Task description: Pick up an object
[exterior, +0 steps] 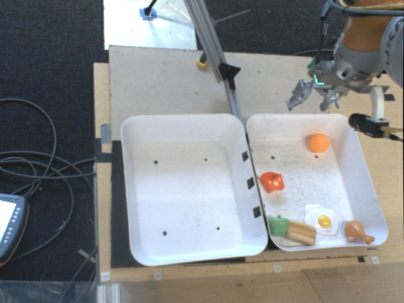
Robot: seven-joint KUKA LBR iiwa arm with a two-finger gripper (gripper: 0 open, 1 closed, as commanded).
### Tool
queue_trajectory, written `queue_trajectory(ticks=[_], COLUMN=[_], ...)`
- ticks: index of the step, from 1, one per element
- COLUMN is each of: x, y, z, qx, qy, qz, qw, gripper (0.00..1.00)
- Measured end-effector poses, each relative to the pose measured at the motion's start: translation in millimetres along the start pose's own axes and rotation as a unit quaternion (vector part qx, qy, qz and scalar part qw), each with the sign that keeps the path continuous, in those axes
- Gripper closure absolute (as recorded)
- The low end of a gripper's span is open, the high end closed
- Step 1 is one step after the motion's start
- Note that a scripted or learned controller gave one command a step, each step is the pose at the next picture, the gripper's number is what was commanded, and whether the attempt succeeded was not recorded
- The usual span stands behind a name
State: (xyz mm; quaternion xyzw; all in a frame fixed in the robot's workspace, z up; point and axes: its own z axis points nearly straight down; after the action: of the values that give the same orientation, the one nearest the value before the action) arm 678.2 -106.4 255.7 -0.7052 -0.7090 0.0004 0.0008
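The right bin (363, 169) holds several toy foods: an orange ball (319, 142) near its far side, a red pepper piece (272, 182) by its left wall, a fried egg (322, 219), a brown chicken drumstick (358, 232), and a green-and-tan piece (291, 229) at the near edge. My gripper (313, 98) hangs above the bin's far rim, up and left of the orange ball. Its fingers are spread apart with nothing between them.
The left bin (136, 169) lies beside the right one, sharing a middle wall. A grey slanted pole (211, 36) runs from the top down to the bins' junction. Cables and a tablet (9, 223) lie on the dark floor at left.
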Motion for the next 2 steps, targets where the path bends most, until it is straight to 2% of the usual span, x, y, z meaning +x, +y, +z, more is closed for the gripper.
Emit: queue_trajectory(ticks=[1,2], x=[-0.1,-9.5], y=[0.6,4.6], z=[-2.3,47.4], qx=[-0.002,0.000], qy=[-0.001,-0.001], qz=[-0.001,0.002], qw=[1.0000,1.0000], gripper=[0.00,0.00])
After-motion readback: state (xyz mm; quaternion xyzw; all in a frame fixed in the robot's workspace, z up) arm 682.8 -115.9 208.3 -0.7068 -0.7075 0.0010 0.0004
